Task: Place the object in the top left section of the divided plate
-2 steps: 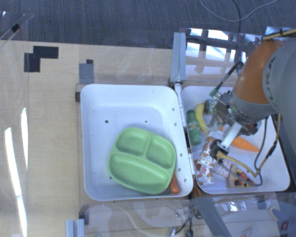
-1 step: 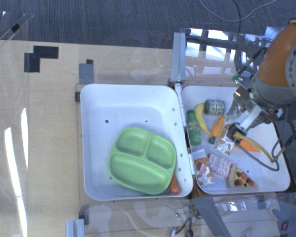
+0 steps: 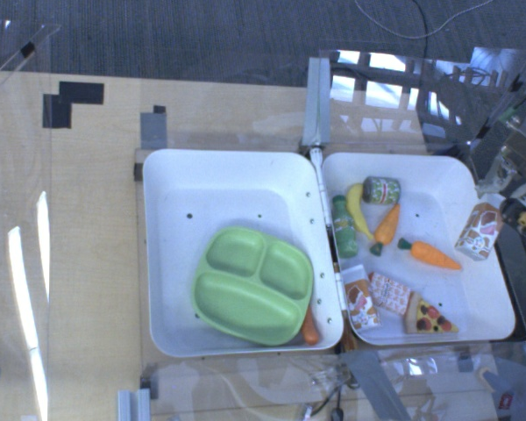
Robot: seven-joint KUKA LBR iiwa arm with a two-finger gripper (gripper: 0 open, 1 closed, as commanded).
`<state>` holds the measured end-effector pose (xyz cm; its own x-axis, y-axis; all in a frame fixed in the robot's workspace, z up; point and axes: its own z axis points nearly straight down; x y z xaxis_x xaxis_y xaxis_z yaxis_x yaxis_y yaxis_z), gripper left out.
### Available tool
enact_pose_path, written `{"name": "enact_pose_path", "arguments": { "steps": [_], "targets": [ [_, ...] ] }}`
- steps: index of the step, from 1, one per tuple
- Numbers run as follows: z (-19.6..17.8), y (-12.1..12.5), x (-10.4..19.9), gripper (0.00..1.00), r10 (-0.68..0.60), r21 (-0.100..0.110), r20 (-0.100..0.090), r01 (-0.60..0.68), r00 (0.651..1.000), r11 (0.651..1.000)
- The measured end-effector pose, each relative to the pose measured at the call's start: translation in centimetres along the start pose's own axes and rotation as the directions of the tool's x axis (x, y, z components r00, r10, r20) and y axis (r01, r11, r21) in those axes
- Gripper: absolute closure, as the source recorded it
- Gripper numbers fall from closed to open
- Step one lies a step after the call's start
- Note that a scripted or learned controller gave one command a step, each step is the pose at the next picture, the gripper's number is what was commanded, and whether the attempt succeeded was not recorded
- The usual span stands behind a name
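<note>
Camera view, oblique from above: a green divided plate [image 3: 237, 310] lies in the left bin [image 3: 168, 235], with an orange piece [image 3: 309, 330] touching its lower-right rim. Toy foods lie loose in the right bin [image 3: 456, 182], well apart from the plate: banana [image 3: 359, 213], can [image 3: 381, 190], carrot [image 3: 431, 254], carton [image 3: 479, 231], pizza slice [image 3: 430, 317]. The gripper [image 3: 519, 182] sits at the right edge, near the carton; whether it is open or closed cannot be told.

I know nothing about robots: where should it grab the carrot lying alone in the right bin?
Probably across the carrot, at its thick middle, from straight above: it lies flat, long and narrow, with bare floor along both sides.
</note>
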<state>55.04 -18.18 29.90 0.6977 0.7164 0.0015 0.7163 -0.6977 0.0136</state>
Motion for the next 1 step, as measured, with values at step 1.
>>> {"name": "enact_pose_path", "arguments": {
  "steps": [1],
  "targets": [
    [18.10, -0.96, 3.55, 1.00, 0.112, -0.005, -0.013, -0.112, 0.994, 0.994]
  ]
}}
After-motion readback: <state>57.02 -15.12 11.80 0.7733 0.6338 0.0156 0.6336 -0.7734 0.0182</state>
